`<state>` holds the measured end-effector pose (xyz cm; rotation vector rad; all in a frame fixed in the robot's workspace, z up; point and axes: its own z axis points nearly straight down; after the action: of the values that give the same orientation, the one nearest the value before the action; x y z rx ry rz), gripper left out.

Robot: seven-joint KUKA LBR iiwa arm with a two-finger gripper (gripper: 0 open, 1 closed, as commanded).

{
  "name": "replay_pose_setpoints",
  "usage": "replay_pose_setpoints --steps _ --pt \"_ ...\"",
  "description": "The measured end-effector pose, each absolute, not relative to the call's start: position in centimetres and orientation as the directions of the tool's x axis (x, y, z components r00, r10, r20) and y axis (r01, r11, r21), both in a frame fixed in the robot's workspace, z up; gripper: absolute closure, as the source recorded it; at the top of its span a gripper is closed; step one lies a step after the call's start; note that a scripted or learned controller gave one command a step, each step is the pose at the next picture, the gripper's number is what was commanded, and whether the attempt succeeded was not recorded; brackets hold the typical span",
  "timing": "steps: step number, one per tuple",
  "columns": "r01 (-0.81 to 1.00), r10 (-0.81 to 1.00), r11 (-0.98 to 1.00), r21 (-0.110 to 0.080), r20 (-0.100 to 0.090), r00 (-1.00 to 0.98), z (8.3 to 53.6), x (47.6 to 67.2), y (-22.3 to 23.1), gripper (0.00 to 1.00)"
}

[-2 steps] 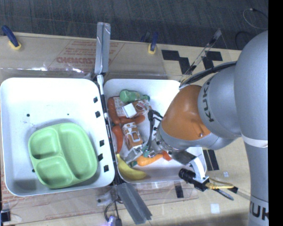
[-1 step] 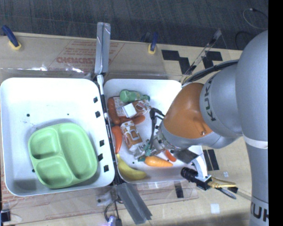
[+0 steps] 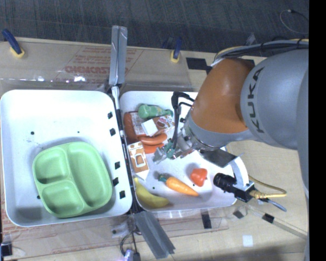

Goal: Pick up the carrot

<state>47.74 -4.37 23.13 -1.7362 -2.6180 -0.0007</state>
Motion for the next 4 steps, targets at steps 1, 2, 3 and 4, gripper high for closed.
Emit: replay_pose_setpoints --steps 1,2,3,4 --pt "0.921 0.921 0.389 0.0 0.001 -0.389 23.1 47.7 -4.4 0.0" --pt "0.866 0.866 0.501 -0.003 0.003 -0.501 19.1 47.6 -8.3 0.0" --pt "0.899 0.899 0.438 -0.003 0.003 -0.437 9.4 47.6 -12.0 0.0" --pt "0.803 0.803 0.596 0.0 -0.001 -0.596 18.2 47.7 -15.2 0.0"
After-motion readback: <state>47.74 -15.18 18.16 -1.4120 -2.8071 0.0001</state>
